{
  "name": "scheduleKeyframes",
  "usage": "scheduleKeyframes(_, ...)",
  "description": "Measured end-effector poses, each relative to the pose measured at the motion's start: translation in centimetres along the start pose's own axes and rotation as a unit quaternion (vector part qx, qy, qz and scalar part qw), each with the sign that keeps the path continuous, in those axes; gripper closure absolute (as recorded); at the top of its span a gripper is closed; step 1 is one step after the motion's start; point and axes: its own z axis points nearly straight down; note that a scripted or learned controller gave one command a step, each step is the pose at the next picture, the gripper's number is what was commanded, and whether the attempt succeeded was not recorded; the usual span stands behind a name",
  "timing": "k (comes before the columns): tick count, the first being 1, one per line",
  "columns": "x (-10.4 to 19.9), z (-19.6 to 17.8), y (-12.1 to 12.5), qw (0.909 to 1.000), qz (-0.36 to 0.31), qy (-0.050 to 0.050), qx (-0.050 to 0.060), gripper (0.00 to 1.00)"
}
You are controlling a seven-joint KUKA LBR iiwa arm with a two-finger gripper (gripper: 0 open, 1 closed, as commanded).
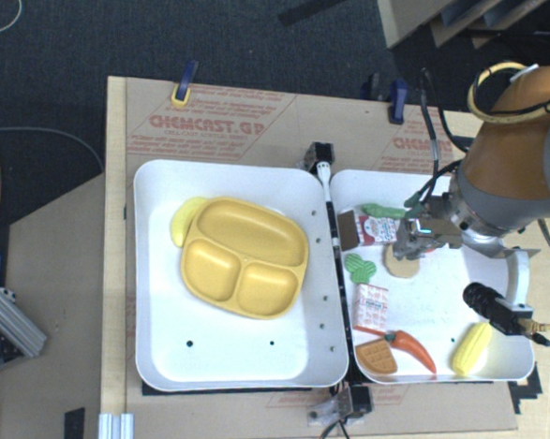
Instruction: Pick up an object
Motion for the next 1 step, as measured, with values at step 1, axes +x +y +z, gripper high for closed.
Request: scheduleKeyframes(1,0.07,0.77,1.09,1.0,0.0,-0.001,-0.001,1.0)
